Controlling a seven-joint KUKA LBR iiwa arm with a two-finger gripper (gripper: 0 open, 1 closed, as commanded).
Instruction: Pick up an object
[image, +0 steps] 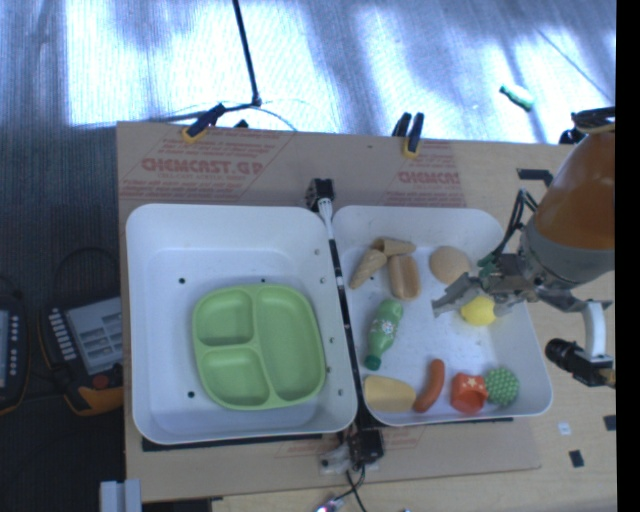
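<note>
We are seeing the gripper (470, 297) spreading its fingers wide just above the lemon (479, 311), which is lying loose in the right bin (527, 399).

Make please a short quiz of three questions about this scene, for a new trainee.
1. True or false: the green plate lies in the left bin.
2. Which item is nearest the gripper? A) sausage B) lemon C) bottle
3. Which item lies between the sausage and the green ball?

Key: 1. true. 2. B. 3. the tomato.
</note>
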